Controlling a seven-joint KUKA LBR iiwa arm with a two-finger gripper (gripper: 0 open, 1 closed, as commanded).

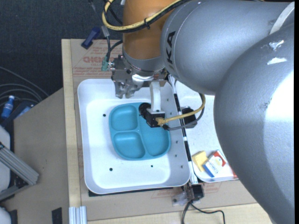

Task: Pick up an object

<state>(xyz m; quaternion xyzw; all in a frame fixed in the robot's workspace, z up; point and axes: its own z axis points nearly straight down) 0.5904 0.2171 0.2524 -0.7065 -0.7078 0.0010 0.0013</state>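
At the far edge of the left bin (93, 143), the gripper (125, 88) is hanging over bare white floor, with nothing showing in its grasp; whether it is open or closed cannot be told. A blue divided plate (128, 125) is lying flat mid-bin, just nearer than the gripper and slightly right, its far-left rim closest. Judgement: the pick is calling for a short nearward shift.
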